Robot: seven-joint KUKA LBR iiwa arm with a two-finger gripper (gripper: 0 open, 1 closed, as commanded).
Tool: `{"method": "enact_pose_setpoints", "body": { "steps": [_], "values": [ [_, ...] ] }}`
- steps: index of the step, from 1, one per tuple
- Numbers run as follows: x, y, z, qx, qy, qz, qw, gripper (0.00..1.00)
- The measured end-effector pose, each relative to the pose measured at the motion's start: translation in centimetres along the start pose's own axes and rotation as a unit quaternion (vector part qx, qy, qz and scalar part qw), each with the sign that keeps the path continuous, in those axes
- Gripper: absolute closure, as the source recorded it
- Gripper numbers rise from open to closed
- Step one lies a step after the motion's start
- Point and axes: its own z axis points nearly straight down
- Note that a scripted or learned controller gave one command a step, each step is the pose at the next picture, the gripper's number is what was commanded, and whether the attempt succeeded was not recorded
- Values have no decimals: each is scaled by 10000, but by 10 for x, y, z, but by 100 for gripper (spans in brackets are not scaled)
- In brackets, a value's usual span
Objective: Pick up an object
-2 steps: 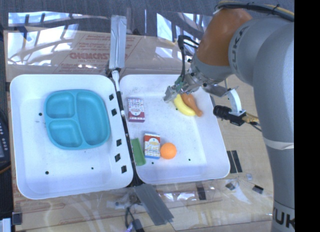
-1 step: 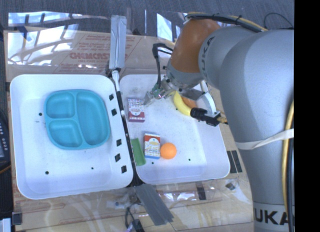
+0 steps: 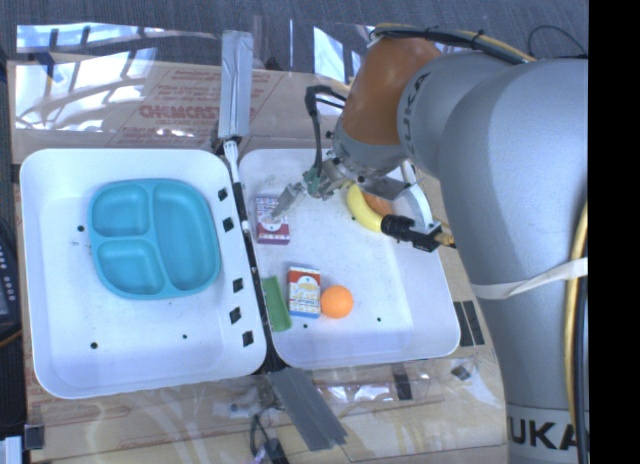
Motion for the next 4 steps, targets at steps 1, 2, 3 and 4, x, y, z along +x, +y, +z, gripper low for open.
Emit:
{"method": "enact_pose_setpoints", "body": {
  "steps": [1, 2, 3, 4],
  "values": [
    [34, -78, 19, 0, 2, -154, 9999, 0],
    [51, -140, 18, -6, -2, -150, 9999, 0],
    [51, -140, 11, 5, 5, -167, 9999, 100],
    [90, -55, -82, -14, -10, 303, 9995, 100]
  ]
}}
